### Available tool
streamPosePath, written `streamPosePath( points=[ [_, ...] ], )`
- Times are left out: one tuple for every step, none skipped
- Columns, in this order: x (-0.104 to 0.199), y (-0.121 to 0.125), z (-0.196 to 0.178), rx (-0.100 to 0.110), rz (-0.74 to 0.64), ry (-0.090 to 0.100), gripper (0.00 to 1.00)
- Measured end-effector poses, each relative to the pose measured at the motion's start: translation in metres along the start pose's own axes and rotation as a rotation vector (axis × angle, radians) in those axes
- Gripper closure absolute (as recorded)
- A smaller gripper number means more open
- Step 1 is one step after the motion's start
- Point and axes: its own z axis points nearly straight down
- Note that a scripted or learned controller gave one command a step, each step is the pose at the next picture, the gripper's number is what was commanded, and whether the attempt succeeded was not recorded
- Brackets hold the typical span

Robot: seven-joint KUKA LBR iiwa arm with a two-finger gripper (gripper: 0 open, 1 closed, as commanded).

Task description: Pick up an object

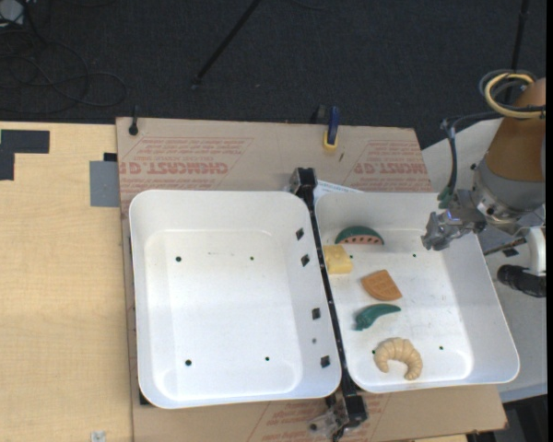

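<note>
The pincer [435, 235] hovers over the right bin's [498, 339] upper right part; whether it is released or clenched I cannot tell. The nearest object, a watermelon slice [359, 238], lies to its left, long axis running left-right. Below the slice sit a yellow block [338, 261], an orange wedge [382, 286], a dark green pod [376, 315] and a ridged tan croissant [399, 356], all smooth plastic-looking toys

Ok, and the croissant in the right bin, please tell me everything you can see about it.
The croissant is a small, pale tan, crescent-shaped piece with ridged segments; it looks like a plastic toy. It lies flat on the floor of the right bin, near the front edge, its curved back towards the far side and its tips pointing to the front. Nothing touches it; the green piece lies just behind it, apart.
</note>
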Motion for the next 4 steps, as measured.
streamPosePath(
  points=[
    [0.012, 0.034, -0.162, -0.030, -0.007, -0.007, 1.00],
    [-0.014, -0.002, -0.011, 0.003, 0.000, 0.001, 1.00],
    [-0.014, 0.029, -0.116, -0.022, -0.005, -0.005, 1.00],
    [0.026, -0.029, -0.009, 0.002, -0.001, 0.004, 1.00]
  ],
)
